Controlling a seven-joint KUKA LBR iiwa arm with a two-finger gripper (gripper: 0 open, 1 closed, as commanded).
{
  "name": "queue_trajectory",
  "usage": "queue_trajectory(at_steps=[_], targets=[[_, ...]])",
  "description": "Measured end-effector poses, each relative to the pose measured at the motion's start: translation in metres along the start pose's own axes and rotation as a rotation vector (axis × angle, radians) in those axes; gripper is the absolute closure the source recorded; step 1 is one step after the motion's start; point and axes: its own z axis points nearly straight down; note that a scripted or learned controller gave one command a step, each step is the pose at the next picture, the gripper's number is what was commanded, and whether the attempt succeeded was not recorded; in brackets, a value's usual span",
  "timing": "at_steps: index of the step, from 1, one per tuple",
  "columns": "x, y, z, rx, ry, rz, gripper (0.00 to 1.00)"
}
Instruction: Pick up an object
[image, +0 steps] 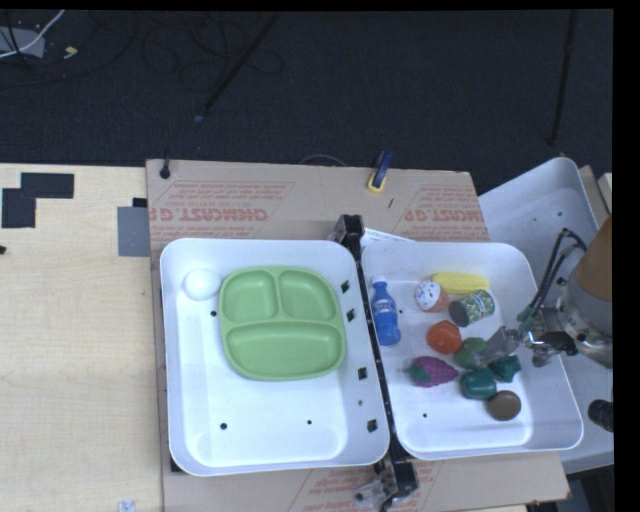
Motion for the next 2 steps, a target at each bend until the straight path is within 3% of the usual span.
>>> queue_trajectory(at_steps=[1, 2], targets=[[0.0, 0.003, -0.006, -0.012, -0.002, -0.002, 0.0], [0.002, 0.002, 0.037, -0.008, -0.001, -0.004, 0.0]])
